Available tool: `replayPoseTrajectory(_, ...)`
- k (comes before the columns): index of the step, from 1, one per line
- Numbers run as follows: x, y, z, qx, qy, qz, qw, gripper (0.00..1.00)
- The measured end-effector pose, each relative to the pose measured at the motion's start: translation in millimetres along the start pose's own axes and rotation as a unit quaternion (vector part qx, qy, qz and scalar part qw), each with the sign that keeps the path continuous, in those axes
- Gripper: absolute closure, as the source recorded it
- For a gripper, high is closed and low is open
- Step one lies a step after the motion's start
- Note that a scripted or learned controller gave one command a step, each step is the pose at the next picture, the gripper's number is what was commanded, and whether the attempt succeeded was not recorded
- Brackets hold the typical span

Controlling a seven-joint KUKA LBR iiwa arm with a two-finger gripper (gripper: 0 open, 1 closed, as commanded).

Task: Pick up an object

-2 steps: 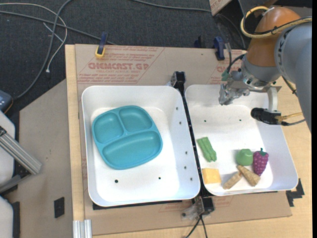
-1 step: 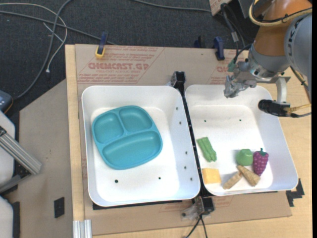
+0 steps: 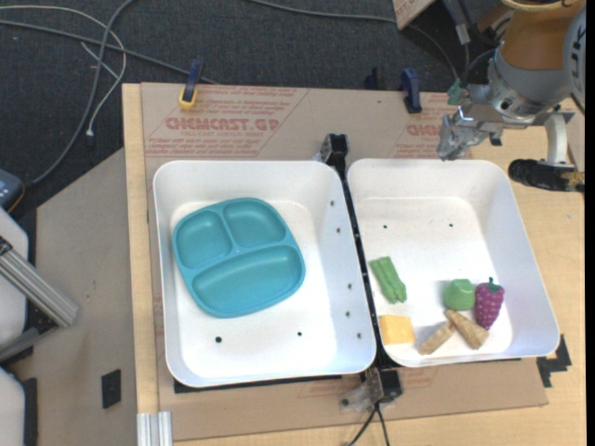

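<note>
Left bin [image 3: 177, 249] holding teal tray [image 3: 240, 255], right bin [image 3: 521, 240] with grapes [image 3: 488, 303] at five o'clock, my hand [image 3: 453, 147] above its twelve o'clock rim, empty, opening unclear

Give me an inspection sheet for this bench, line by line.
Surface: cardboard sheet under two white bins.
Job's things: right bin holds green pod, yellow block, green fruit, purple grapes, two tan sticks.
Clutter: teal divided plate in left bin.
Grippers: pincer over right bin's far rim, holding nothing visible.
Cables: white cable on dark floor.
Surroundings: clamps at the cardboard's far edge.
</note>
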State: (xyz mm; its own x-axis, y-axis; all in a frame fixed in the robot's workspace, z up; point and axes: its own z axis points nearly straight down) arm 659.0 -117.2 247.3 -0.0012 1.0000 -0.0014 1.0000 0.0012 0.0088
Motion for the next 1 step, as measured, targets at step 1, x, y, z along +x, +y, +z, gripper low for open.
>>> replayPoseTrajectory(1, 0.2, 0.5, 4.5, 0.003, 0.000, 0.000, 1.0000, 1.00)
